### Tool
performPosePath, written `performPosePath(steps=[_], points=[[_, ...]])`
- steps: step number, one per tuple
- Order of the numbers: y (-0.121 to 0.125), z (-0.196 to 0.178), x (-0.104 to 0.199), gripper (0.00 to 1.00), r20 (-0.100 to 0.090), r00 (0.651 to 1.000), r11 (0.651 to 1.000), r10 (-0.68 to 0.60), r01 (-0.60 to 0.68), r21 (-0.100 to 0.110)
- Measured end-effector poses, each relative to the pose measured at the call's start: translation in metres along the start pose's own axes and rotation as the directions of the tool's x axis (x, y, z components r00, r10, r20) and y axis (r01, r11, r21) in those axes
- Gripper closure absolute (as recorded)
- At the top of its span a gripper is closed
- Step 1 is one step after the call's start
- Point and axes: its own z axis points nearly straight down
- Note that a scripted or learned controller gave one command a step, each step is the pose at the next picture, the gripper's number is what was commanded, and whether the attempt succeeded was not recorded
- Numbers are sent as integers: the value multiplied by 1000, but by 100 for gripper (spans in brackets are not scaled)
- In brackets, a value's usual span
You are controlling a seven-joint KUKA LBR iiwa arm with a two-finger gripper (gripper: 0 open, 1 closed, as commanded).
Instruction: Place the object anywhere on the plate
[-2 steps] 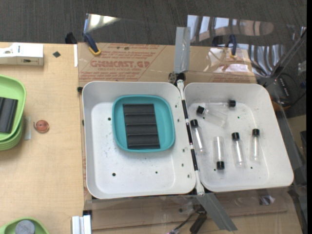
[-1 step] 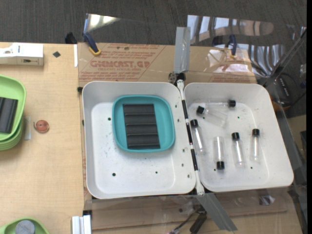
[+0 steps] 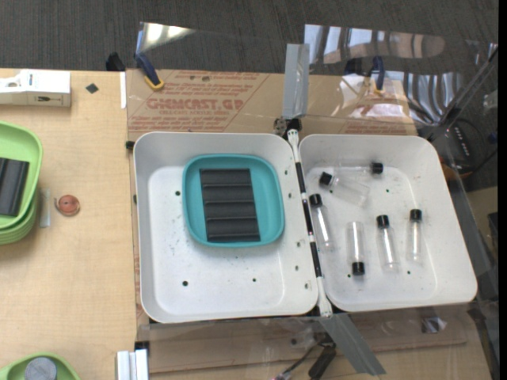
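Clear plastic vials with black caps (image 3: 386, 242) lie scattered in the white bin right of the teal square plate (image 3: 273, 204), awaiting a centred, lengthwise pick of one; finger state cannot be told.

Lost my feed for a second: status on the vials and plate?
Teal plate in left bin, black ridged insert on it. Six clear vials loose in right bin, none on plate. Nothing blocking the plate.
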Motion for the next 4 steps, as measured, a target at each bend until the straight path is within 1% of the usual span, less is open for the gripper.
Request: performPosePath(steps=[1,2,3,4], points=[[1,0,3,0,-1,997,997,83,-83,0],[17,0,8,0,0,980,980,197,-197,0],[-10,0,1,0,0,944,944,331,-331,2],[7,0,2,0,0,906,906,423,-423,1]])
